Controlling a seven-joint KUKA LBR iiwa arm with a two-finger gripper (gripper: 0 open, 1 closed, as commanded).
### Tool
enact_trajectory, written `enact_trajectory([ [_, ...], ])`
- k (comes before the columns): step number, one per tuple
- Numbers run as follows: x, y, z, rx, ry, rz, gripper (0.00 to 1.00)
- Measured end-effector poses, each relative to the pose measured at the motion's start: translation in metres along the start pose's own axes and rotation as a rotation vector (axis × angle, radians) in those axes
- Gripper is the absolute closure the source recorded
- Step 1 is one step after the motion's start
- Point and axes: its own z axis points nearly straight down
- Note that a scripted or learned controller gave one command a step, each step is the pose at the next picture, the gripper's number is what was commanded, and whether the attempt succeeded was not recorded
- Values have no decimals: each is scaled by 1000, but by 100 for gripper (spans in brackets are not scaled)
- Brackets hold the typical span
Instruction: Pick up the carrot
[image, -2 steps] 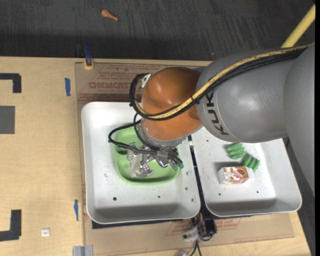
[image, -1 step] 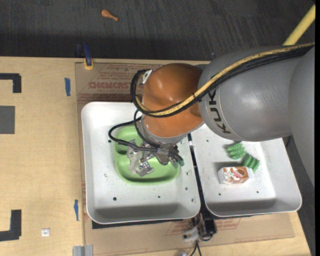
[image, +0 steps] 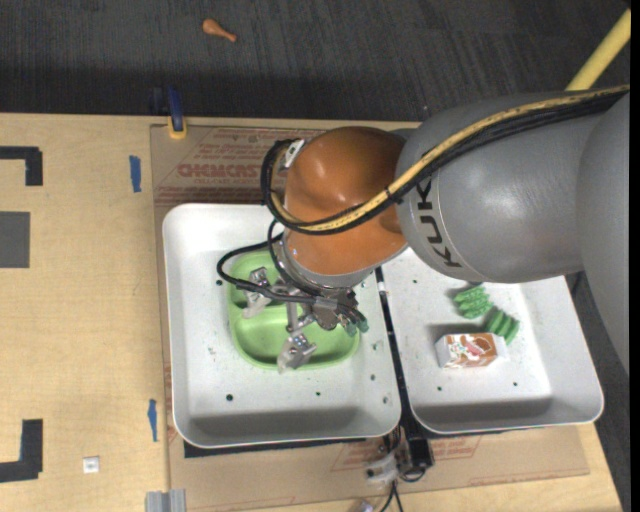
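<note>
- The arm (image: 500, 190) comes in from the right and covers the far right corner of the left bin (image: 190, 300) and the far edge of the right bin (image: 570, 390).
- The gripper (image: 300, 338) hangs over a green dish (image: 255, 335) in the middle of the left bin. Cables and metal parts crowd it, so I cannot tell whether it is apart or together, or whether it touches the dish.
- The far part of the dish is hidden under the wrist.
- A small orange thing, seemingly the carrot (image: 218, 30), lies on the dark floor beyond the bench's far edge, well apart from both bins and from the gripper.
- In the right bin, a red-and-white carton (image: 468, 349) lies near the middle, with two green ridged pieces (image: 486, 311) just beyond it.
- The left bin has bare floor along its left and near edges; the right bin has bare floor along its near and right edges.
</note>
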Motion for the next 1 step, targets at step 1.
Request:
enact_trajectory([
  [1, 12, 40, 76, 1, 8, -71, 0],
])
